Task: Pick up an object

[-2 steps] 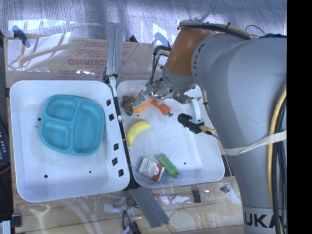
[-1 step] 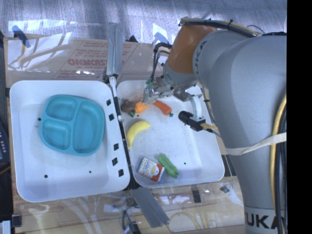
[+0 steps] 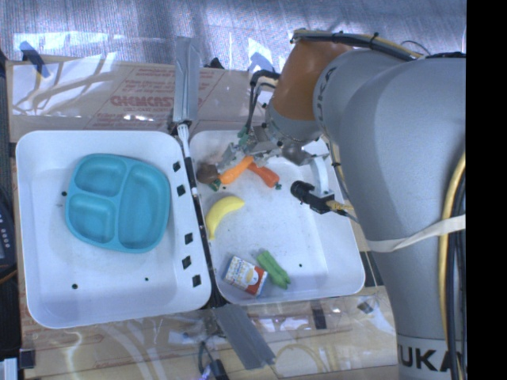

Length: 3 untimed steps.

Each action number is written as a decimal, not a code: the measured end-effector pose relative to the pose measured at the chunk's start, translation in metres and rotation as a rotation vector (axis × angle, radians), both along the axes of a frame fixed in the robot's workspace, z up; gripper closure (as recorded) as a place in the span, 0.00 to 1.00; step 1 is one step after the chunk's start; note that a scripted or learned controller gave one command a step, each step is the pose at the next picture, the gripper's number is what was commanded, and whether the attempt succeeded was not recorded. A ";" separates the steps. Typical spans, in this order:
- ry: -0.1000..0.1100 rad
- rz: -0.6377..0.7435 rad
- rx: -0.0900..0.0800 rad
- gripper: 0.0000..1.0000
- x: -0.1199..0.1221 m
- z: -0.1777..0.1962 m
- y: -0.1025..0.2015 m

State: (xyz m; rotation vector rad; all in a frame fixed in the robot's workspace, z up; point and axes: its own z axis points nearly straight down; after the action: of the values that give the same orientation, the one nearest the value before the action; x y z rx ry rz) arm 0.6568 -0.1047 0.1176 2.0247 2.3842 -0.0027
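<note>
Gripper (image 3: pixel 255 150) mostly hidden under the grey arm (image 3: pixel 396 133) (finger state unreadable). Arm covers right bin's (image 3: pixel 317 252) far right corner, and is cut off at right and bottom edges. Brown object (image 3: pixel 207 172) too blurred to identify.

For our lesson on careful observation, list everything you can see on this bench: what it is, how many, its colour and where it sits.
bins: 2, white, side by side on the bench
divided plate: 1, turquoise, in the left bin
banana: 1, yellow, middle of the right bin near its left wall
carrots: 2, orange, far end of the right bin, under the hand
brown item: 1, brown, far left corner of the right bin; too blurred to name
small carton: 1, white and red, near end of the right bin
green vegetable: 1, green, beside the carton
cardboard sheet: 1, brown, behind the bins
arm: 1, grey with an orange band, from the right
hand: 1, over the carrots
</note>
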 end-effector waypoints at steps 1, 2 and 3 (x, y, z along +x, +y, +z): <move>-0.006 0.013 -0.001 0.00 -0.006 -0.016 0.000; 0.000 0.017 0.005 1.00 -0.007 -0.009 0.004; 0.010 0.285 0.008 1.00 -0.017 0.075 0.071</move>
State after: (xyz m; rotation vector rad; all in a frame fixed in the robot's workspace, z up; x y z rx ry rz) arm 0.6399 -0.0333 0.1930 1.6726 2.6581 0.0003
